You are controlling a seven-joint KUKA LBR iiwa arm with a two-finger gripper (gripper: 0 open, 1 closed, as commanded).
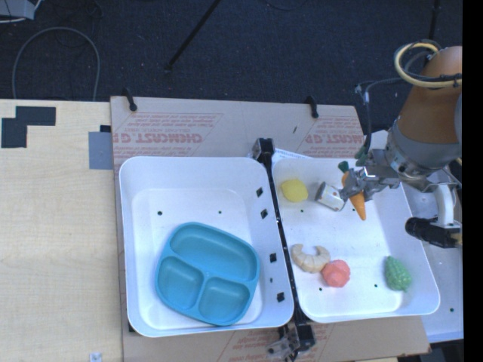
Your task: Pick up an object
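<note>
I see the arm (pixel 432 119) reaching in from the right, its orange band at the top right and its wrist leaning over the right bin (pixel 411 296). The gripper (pixel 357 189) sits low over the upper part of that bin, and a carrot (pixel 358 202) lies right under it, orange body pointing down toward me with its green top up near the gripper's metal parts. I read the carrot as caught between the fingers, the gripper closed on it near its upper end, though the view there is cluttered and the contact is hard to make out cleanly.

Just left of the carrot I see a small white-grey block (pixel 329 196), close to the gripper but apart from it. Further left, near the bin's upper left, lies a lemon (pixel 294 191). Lower down, a pale curved shrimp-like piece (pixel 310 257) rests beside a red ball (pixel 336 273), the two touching or nearly so. A knobbly green piece (pixel 398 273) lies by the bin's right wall, well apart from the rest.

The left bin (pixel 143 179) holds a blue divided tray (pixel 207 272), tilted slightly, toward the lower right of that bin. A black divider (pixel 273 225) runs between the two bins. Both bins stand on cardboard (pixel 189 130) laid on the counter (pixel 53 240), and dark carpet (pixel 226 36) with cables lies beyond.
</note>
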